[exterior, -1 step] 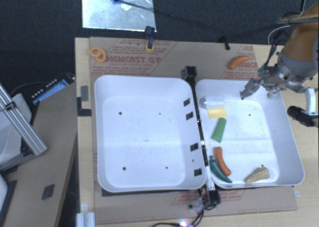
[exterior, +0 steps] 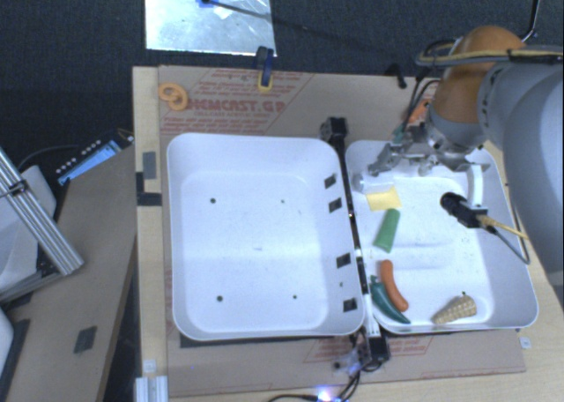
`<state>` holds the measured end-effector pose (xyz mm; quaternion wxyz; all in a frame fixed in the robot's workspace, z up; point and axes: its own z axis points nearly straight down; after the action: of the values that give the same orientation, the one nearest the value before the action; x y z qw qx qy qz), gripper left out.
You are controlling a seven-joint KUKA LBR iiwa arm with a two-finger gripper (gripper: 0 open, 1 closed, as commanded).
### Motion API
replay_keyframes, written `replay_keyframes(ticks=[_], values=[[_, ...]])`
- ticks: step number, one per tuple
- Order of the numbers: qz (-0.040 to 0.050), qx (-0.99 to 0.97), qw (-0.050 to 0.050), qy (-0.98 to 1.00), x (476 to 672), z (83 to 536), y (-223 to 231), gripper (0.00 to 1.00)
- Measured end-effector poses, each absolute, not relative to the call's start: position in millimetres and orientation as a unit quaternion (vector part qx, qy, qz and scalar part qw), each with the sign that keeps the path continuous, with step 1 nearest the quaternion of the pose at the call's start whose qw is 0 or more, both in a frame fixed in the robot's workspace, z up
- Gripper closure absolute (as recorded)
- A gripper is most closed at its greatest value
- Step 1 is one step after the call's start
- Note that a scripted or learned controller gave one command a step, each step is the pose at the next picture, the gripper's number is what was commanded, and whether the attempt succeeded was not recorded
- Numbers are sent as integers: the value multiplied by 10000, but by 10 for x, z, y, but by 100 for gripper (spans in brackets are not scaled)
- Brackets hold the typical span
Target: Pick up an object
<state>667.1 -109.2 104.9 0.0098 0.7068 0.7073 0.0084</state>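
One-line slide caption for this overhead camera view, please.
Arm's claw hovers over the right bin near a yellow block, green stick, carrot and cone.

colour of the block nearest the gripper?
Pale yellow block, lying in the right bin; clearest in the camera view.

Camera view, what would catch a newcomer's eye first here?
Probably the grey arm with its orange band, reaching in from the right, its end effector low over the far left corner of the right bin beside a yellow block. Next, the small things scattered in that bin: a green block, an orange carrot and a tan cone. The left bin reads as a broad white expanse.
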Motion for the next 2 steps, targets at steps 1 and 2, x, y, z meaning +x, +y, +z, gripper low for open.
replay_keyframes(ticks=[1,2], values=[[87,7059,127,7081,6412,984,-855,0],[123,7074,145,7066,5971,974,-892,0]])
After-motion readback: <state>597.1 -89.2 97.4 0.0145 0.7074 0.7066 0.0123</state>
